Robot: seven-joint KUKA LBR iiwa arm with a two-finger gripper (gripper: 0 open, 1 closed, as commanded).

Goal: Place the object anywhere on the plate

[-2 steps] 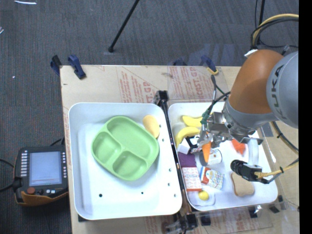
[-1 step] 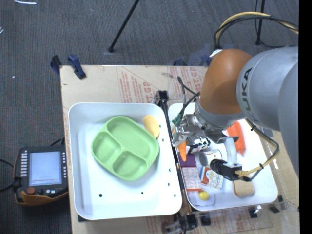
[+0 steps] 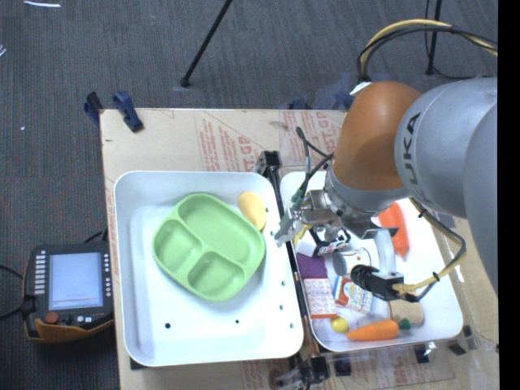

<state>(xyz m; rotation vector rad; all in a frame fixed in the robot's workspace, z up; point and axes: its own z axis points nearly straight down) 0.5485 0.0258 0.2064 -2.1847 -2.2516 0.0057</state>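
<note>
The arm is hanging over the right bin, its tool sitting low at that bin's left side, near the wall between the two bins; whether it is released or clenched I cannot tell, and nothing is showing as grasped.

The green divided plate is lying in the left bin, with a yellow lemon-like toy touching its far right rim. Candidates for the object are lying in the right bin: a toy carrot at the near edge, a small printed carton, and an orange piece farther back.

To do this step well, I judge the tool should be closing squarely on one item, lifting clear of the dividing wall, and lowering over a plate compartment before letting go.

Readable writing: "KUKA", partly seen, on the grey arm, and faint red print on the cardboard worktop, too blurred to read.
</note>
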